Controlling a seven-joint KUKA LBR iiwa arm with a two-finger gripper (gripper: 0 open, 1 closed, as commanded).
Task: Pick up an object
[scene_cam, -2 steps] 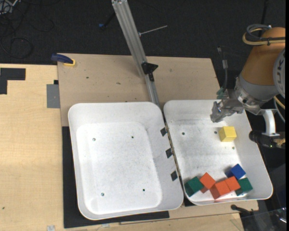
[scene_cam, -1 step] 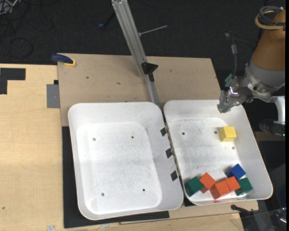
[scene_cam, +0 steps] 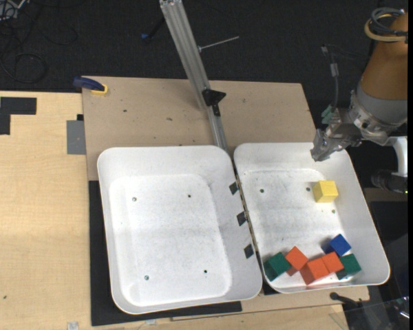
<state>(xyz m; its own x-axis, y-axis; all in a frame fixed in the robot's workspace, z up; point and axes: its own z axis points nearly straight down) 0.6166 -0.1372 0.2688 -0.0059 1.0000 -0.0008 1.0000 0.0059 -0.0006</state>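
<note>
The yellow block is isolated in the right bin, apart from the clustered blocks, so clear access is afforded; the gripper is positioned near it, jaw state indeterminate.

Lay in the right bin, all small blocks. Yellow block sat alone near the far right side, flat on the floor. Huddled against the near rim: green block, orange block, larger orange block, blue block, second green block, touching one another.
</note>
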